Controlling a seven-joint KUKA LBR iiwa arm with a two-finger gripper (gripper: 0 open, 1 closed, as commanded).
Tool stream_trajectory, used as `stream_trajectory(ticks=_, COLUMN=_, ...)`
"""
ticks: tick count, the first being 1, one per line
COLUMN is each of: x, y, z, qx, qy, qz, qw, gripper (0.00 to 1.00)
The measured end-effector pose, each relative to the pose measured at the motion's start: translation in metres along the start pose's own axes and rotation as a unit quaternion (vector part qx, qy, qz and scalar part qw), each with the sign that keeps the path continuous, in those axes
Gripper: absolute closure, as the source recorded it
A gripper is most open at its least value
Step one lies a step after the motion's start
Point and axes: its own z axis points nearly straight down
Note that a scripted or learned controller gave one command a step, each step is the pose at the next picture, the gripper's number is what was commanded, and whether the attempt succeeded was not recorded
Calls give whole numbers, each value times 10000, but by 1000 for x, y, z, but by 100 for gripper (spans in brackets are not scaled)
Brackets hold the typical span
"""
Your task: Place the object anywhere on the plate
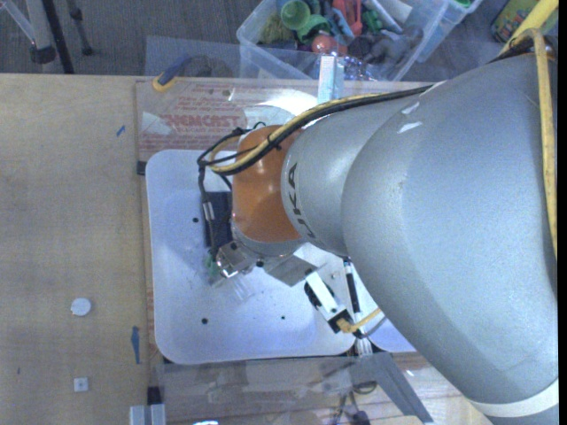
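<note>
A small greenish bit [212,258] shows right at the left edge of the claw [223,266], low over the floor of the white bin [177,326]. It is too small and blurred to tell whether it is the task's object or whether it is gripped, touched or just beside the claw. Whether the claw is open or closed cannot be told either, since the wrist hides most of it from above. Straight above the claw sits the orange band [261,193], with black cables [221,153] looping over it and a black block on its left side. The big grey arm [425,237] spreads from the band to the right of the claw and covers everything on that side, including most of the second bin. Just right of the claw and a little below it, a black and white part with a yellow cable [332,312] hangs under the arm. Far above the claw, past the orange band, a pale curved rim [275,109] peeks out from behind the arm; it may be the plate, but too little shows to be sure. Left of the claw lies bare bin floor with a few dark dots, then the wooden bench [71,193], which carries a small white disc [81,306] well to the claw's lower left. Beyond the bench, far above the claw, stands a clear tub of coloured toys [354,16].
</note>
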Motion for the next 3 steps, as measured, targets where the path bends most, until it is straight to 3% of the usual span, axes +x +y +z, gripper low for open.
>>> stream_trajectory(ticks=1, x=1, y=-46, z=-1, qx=-31, qy=-27, qz=-2475, qw=9689, gripper=100)
stream_trajectory(ticks=2, x=42, y=-33, z=-1, qx=-24, qy=-33, qz=11, qw=10000, gripper=100)
stream_trajectory(ticks=3, x=32, y=-43, z=-13, qx=51, qy=-3, qz=-1502, qw=9886, gripper=100)
